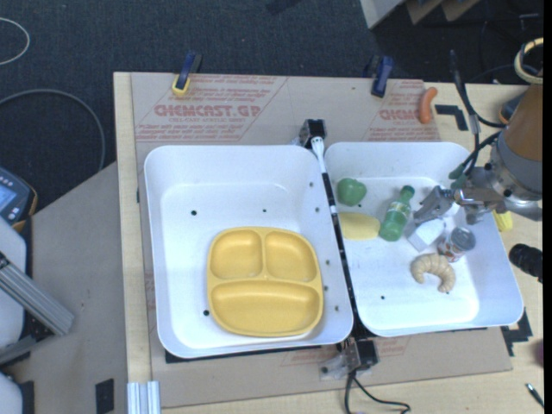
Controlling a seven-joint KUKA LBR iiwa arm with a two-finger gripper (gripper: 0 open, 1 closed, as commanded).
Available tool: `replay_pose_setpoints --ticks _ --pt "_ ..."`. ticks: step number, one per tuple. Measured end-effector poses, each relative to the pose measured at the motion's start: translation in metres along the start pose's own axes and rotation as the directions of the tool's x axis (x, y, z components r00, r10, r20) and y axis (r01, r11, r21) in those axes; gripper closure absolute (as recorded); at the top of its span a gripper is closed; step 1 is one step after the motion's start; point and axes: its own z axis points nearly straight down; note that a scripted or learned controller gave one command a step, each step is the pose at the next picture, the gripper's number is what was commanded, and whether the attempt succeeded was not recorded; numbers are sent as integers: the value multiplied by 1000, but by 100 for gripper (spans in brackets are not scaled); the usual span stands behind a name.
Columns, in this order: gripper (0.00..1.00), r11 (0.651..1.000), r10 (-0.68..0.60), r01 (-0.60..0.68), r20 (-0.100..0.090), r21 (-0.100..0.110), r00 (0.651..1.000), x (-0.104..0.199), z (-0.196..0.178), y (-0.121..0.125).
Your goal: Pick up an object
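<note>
My pincer point(434, 207) hangs low in the right bin point(492, 304), fingers spread, nothing between them. Nearest candidates: green bottle point(396, 215) just to one side, lying tilted beside the yellow piece point(360, 226); croissant point(435, 270) nearer the front wall; a small round-capped thing point(457, 241) close under my wrist — can't make out what it is. Green ball point(351, 191) sits by the divider. Left bin point(164, 231) holds the yellow divided plate point(264, 281). Bottle looks best to me — straddle its narrow body crosswise, descend square, close slowly so it won't roll.
</note>
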Motion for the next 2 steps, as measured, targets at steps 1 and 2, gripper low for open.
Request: replay_pose_setpoints --ticks 1,2 --pt "0 1000 -3 3 4 -22 1000 26 -256 -29" --pt "100 1000 -1 1 3 -7 1000 25 -257 -28"
